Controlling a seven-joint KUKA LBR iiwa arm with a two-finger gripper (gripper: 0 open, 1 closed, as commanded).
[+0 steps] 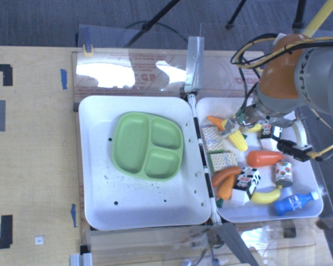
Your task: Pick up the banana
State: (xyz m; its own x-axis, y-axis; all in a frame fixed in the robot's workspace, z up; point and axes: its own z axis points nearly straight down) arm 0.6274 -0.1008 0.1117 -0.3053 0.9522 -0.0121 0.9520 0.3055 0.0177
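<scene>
A wooden bench bears 2 white bins. At the near edge of the right bin, the banana lies just left of a blue bottle. The left bin holds a green divided plate. Farther back, the gripper hangs above a corn cob; whether it is wide or narrow I cannot tell.

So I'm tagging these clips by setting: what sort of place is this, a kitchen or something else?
Most likely a robotics lab bench, not a kitchen. Two white bins sit side by side on a wooden bench, toy food such as a banana lies in the right one, and tripod legs stand on carpet behind.
</scene>
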